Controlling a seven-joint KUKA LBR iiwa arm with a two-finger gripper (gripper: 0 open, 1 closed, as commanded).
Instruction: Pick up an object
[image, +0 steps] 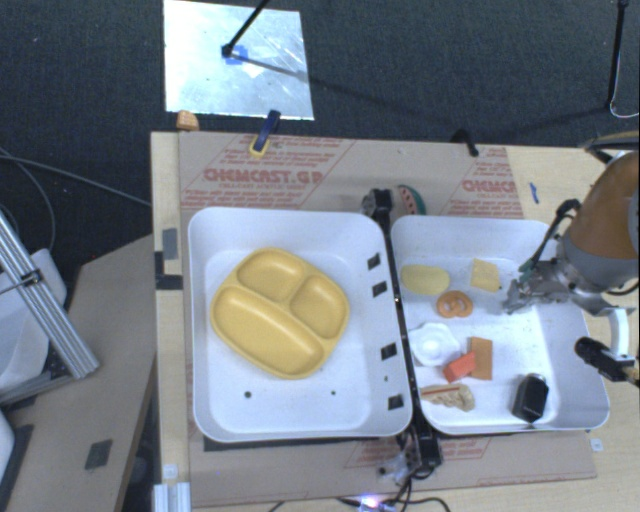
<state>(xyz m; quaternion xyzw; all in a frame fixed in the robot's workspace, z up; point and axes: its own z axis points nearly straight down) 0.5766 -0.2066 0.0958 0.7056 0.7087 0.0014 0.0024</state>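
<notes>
My gripper (518, 296) hangs low over the right bin (575, 340), near its right-hand side, with the grey arm and orange band (610, 215) coming in from the right. Just left of it lies a pale yellow cheese block (486, 274). Further left are a yellow oval piece (425, 279) and an orange pretzel ring (455, 304). Toward the front lie a white fried egg (432, 343), a red-orange wedge (459, 367), a brown cracker (482, 357), a tan bread piece (448, 397) and a black object (530, 397). I see nothing in the gripper.
The left bin (215, 400) holds a yellow divided plate (280, 311). A black divider with clips (395, 320) runs between the bins. A black part of the arm (605, 358) juts over the right bin's right rim. Cardboard (300, 175) lies under both bins.
</notes>
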